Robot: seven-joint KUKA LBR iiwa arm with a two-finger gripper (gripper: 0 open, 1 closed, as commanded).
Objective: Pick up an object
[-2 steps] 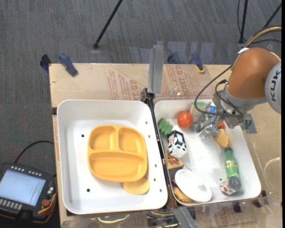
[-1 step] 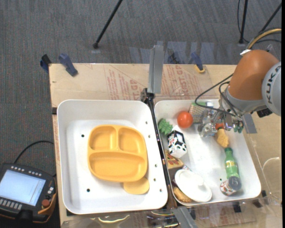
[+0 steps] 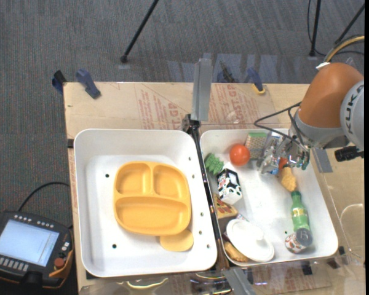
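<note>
The pincer [image 3: 281, 158] hangs low over the right bin [image 3: 329, 217], near a red ball [image 3: 238, 154] and a yellow toy [image 3: 288, 179]; how far open it is, or whether it holds anything, cannot be told.

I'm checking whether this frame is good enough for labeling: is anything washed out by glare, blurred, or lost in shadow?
Camera view: even overhead lighting with soft shadows. The white bins are bright, nearly washed out, so the white plate blends into the right bin's floor. The yellow tray and red ball read clearly. The claw is small and cluttered, so its detail is hard to resolve.
</note>
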